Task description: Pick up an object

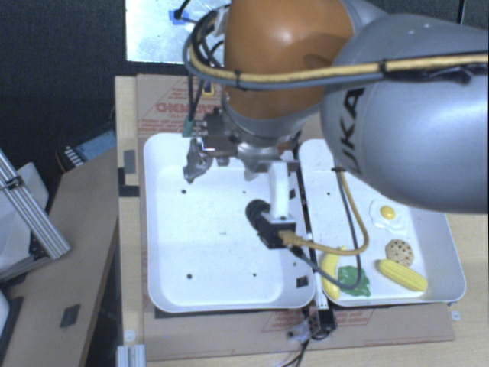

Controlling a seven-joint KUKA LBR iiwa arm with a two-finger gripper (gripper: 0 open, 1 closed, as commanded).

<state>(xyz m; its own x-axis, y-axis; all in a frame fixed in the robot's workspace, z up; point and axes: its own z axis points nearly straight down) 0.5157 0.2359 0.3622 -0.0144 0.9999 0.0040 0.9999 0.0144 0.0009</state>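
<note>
Setting: a tan bench against a dark floor, with a sheet of red-printed cardboard laid under two shallow white bins set side by side. A shiny silver panel lies beyond the bench at the far edge, and an aluminium rail slants across the left margin.

Robot: the grey arm enters from the right, and its orange band takes up the upper centre of the view. The gripper hangs over the far part of the left bin, close above the white floor. Whether the claw is open or closed cannot be told at this angle.

Objects for picking, all in the right bin and well apart from the gripper:
- fried egg, mid-bin, towards the right wall
- cookie, just on the near side of the egg
- corn cob, lying slantwise just beside the cookie, towards the near right corner
- banana, against the bin's left wall at the near end
- green piece, touching the banana and partly overlapping it; its kind is not clear
</note>
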